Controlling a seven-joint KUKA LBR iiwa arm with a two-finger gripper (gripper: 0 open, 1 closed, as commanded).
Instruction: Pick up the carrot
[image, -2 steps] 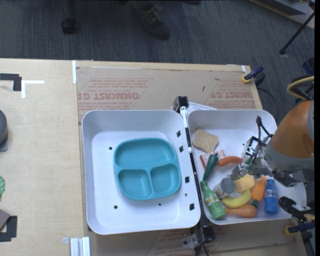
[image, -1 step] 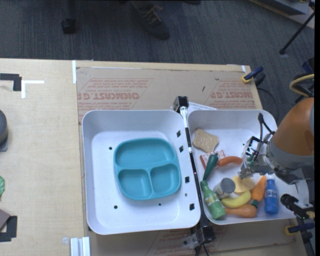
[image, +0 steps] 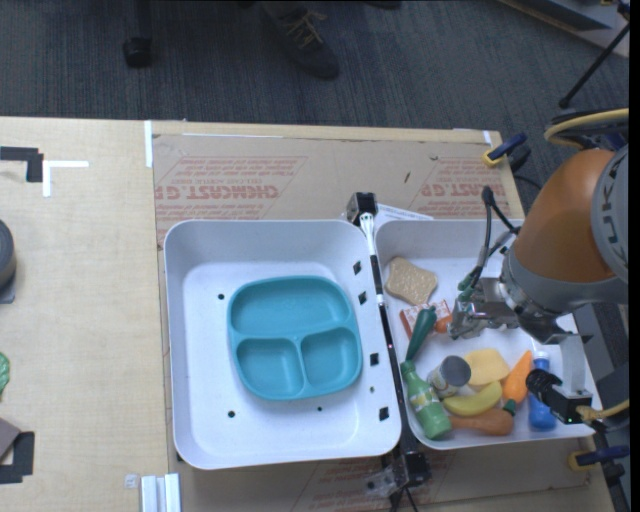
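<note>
Orange tapered plastic carrot (image: 518, 376) lies at right bin (image: 470, 236) near edge, wedged beside yellow banana (image: 472, 402), green bottle (image: 425, 405). Gripper (image: 470, 318) hovers above clutter, apart from carrot; jaw state: cannot tell. Clutter makes clean approach awkward.

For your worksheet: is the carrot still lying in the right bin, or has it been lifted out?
In the bin. The carrot lies among the other food in the right bin, near its front right corner; the tool hovers apart from it.
</note>
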